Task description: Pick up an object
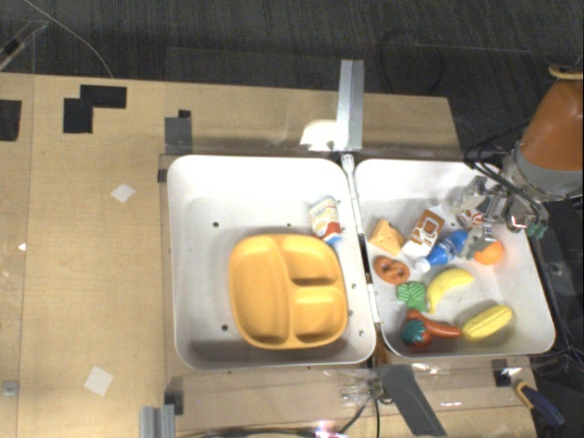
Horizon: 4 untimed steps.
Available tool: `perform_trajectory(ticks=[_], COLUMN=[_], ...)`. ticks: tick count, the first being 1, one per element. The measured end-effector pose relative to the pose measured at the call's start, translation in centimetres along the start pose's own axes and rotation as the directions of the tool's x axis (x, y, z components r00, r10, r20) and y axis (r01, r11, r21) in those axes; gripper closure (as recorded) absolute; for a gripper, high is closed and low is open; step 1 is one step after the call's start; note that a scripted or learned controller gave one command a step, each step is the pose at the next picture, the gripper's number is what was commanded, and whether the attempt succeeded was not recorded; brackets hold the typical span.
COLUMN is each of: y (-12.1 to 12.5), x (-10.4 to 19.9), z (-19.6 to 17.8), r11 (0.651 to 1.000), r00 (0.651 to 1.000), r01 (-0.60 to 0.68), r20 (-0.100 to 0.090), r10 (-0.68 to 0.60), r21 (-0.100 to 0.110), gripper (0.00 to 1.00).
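Wooden surface (91,272), two white bins (192,245); by gripper (484,210), jaws' state unclear, orange ball (490,254): probably light, stiff, slippery; best pinched across middle.

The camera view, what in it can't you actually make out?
- Gripper: a small, cluttered tangle of metal and cables; its state is unreadable.
- Small packet in the left bin: print too small to read.
- Arm: cut off by the right edge.
- Orange ball: its top is partly covered by the gripper.

A pale wooden bench (82,272) with black patches (93,106) stands on dark grey carpet (228,12).
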<state>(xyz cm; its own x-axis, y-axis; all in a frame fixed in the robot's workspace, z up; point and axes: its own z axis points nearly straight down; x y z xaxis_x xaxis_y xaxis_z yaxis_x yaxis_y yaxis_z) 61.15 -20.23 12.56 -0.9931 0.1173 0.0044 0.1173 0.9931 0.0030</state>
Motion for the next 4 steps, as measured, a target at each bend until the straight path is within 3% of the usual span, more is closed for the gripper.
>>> perform_trajectory(ticks=[1,2,3,4], y=[0.2,6.8,0.4,1.2], x=[-3.4,-4.1,-0.3,-4.8], z=[1.8,3.5,3.7,2.9], r11=[0.903,0.825,0.893,0.83], r00=[0.902,0.825,0.893,0.83], r01=[-0.429,-0.565,-0.45,-0.557], r20=[0.043,0.013,0.014,0.009], r10=[0.429,0.565,0.45,0.557], r21=[-0.015,0.008,-0.008,-0.001], gripper=[0.0,0.0,0.0,0.0])
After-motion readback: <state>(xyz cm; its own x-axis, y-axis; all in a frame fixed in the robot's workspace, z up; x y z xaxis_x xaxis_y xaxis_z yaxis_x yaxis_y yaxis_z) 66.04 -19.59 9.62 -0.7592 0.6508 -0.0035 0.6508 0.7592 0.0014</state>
